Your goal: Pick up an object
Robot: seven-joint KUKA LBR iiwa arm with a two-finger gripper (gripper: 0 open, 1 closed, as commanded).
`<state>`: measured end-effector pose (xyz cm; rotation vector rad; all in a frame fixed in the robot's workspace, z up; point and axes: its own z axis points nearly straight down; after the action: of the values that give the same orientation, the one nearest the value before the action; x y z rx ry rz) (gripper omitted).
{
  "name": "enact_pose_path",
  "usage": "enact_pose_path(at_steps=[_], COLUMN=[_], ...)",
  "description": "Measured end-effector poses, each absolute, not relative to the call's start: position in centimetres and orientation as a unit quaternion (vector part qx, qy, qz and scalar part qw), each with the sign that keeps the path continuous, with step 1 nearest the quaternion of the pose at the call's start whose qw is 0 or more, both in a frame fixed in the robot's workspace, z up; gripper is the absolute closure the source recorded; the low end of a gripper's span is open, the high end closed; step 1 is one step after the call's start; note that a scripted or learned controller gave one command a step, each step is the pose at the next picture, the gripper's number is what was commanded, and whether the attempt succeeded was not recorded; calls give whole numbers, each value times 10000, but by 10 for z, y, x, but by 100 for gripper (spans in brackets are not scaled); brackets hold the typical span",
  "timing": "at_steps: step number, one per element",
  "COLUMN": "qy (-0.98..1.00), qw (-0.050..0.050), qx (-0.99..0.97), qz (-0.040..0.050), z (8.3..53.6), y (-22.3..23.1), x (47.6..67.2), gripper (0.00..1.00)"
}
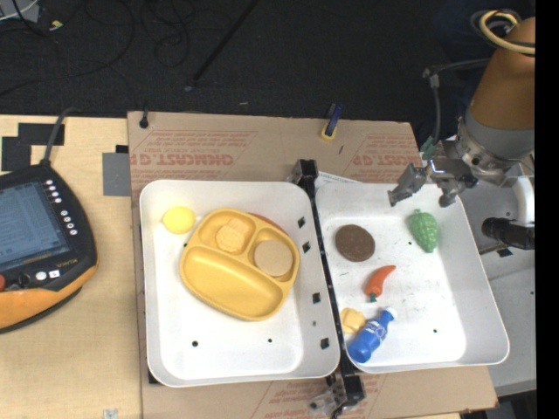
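Observation:
My gripper [428, 190] hangs open over the far right corner of the right bin [472, 321], its two fingers spread with nothing between them. Just below it lies a green bumpy object [424, 230]. Further in the same bin are a brown round disc [355, 243], an orange-red pepper-shaped piece [380, 280], a blue bottle [370, 337] and a small yellow piece [352, 320].
The left bin [175, 339] carries a yellow divided plate [238, 264] with two tan items in its compartments and a yellow ball [178, 220] beside it. A tablet pendant [39, 243] lies at the far left. A black divider [319, 269] separates the bins.

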<state>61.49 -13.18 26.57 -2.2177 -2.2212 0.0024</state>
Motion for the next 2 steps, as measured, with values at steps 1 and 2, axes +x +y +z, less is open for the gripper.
enact_pose_path(at_steps=[1,2], qy=[-7079,-7097], qw=[21,56], qx=[-7063,-7045], qz=[9,23], z=[276,181], y=[-132,-44], x=[615,627], gripper=[100,100])
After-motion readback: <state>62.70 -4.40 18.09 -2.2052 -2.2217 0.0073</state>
